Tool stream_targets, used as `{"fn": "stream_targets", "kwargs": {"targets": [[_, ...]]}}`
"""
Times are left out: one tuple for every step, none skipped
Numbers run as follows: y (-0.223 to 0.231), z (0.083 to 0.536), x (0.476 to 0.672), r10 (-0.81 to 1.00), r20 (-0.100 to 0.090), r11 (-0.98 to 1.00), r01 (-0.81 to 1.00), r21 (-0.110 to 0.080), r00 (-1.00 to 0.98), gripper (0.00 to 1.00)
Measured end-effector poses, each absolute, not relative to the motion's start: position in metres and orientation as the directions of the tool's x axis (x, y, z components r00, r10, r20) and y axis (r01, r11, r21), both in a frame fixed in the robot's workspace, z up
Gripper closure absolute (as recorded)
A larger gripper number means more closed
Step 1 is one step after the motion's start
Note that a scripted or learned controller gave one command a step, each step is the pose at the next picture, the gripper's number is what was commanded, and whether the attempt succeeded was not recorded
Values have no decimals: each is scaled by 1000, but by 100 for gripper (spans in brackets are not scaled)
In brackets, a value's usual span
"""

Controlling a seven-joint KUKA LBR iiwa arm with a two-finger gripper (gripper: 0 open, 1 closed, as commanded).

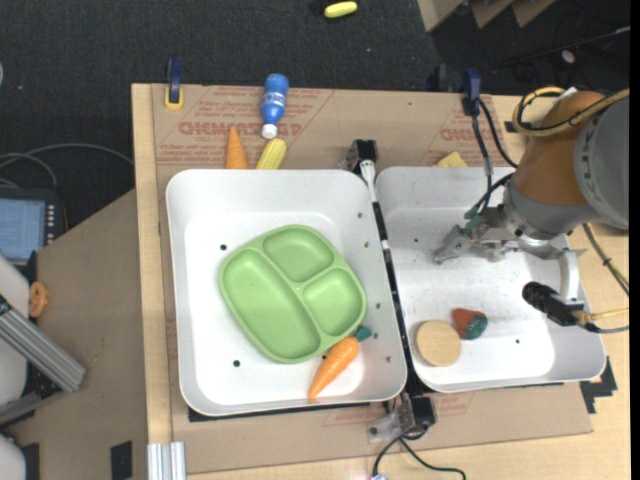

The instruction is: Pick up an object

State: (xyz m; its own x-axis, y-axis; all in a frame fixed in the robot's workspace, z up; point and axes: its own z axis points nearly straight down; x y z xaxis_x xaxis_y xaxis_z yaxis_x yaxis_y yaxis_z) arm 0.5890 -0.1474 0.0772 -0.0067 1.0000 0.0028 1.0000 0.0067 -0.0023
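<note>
In the right bin (420, 193), a red strawberry (468, 322) with a green top lies beside a round tan disc (438, 343) near the front wall. My gripper (447, 250) hangs low over the middle of that bin, pointing left, about a hand's width behind the strawberry and disc. Nothing is seen in its grasp. The left bin (190, 268) holds a green divided plate (292, 292), with an orange carrot (335, 365) lying against the plate's front right edge.
Behind the left bin, on the bench, lie a blue and white bottle (273, 103), a small orange carrot (235, 150) and a yellow corn piece (271, 153). A black cable fitting (545, 301) sticks out over the right bin's right side. The bins share a raised wall (380, 238).
</note>
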Motion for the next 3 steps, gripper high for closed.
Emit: {"fn": "stream_targets", "kwargs": {"targets": [[-117,84,516,1000,4,-1,1000,-9,1,0],[-124,84,476,1000,2,-3,1000,-6,3,0],[-124,95,480,1000,-1,-2,1000,2,2,100]]}}
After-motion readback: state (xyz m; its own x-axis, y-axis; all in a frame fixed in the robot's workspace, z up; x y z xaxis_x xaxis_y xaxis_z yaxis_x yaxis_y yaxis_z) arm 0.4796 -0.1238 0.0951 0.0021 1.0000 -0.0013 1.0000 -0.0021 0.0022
